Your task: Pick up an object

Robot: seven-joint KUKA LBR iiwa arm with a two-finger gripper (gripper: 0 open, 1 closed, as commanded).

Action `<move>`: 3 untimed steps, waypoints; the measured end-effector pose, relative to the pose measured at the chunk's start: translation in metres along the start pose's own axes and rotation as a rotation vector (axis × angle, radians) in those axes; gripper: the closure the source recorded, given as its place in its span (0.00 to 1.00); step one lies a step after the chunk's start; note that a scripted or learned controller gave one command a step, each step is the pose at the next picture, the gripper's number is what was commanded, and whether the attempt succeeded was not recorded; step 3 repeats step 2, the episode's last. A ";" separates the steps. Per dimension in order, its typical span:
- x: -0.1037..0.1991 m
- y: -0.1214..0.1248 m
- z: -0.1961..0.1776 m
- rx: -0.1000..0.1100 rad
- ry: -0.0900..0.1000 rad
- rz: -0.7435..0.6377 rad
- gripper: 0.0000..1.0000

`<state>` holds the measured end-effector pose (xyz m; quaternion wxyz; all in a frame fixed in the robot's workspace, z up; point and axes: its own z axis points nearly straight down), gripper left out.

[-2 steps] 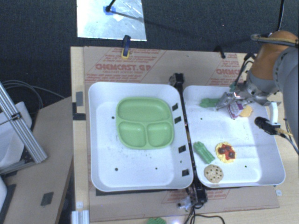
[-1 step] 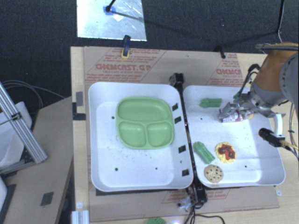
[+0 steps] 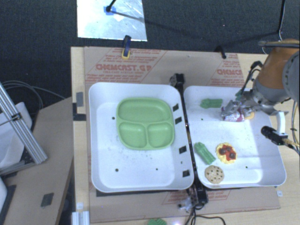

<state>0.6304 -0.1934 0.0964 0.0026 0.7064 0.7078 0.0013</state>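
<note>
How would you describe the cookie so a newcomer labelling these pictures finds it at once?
Start at the right-hand white bin, beside the one holding the green divided tray. Go to its near edge, left of centre. The cookie lies there: a flat tan disc with dark specks, below a green stick and a yellow and red piece.

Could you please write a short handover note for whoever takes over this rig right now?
Hand: low in the right bin, near its far edge, over a small pinkish item; grip not discernible.
Right bin also holds: a green piece at the far edge, a second green piece, a pizza-like toy and a cookie near the front.
Left bin: green divided plate.
Done: arm brought down to an item.
Left: confirm a grasp and lift it.
</note>
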 end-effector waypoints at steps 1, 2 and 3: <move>0.079 -0.040 -0.011 0.007 0.006 -0.006 1.00; 0.153 -0.050 -0.093 -0.001 0.004 -0.009 1.00; 0.153 -0.050 -0.093 -0.001 0.004 -0.009 1.00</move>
